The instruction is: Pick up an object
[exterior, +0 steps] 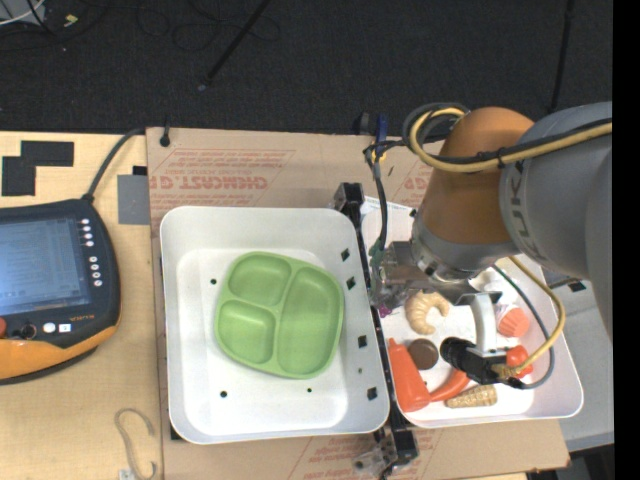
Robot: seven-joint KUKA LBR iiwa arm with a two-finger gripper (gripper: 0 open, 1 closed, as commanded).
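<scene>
The right bin (560, 393) holds several small toy foods under the arm. A cream croissant-shaped piece (428, 311) lies near its middle. Below it sit a brown disc (424, 354), an orange carrot-like wedge (408, 376), a red-orange piece (452, 384) and a tan corn-like stick (472, 399). An orange piece (514, 322) rests to the right. The gripper (400, 293) hangs low at the bin's left side, just left of the croissant, its tips hidden under the wrist body.
The left bin (190, 268) holds a green divided plate (280, 313). A teach pendant (55, 283) lies on the bench at far left. Black clips (350, 200) sit on the divider between the bins. Cables (540, 328) loop around the wrist.
</scene>
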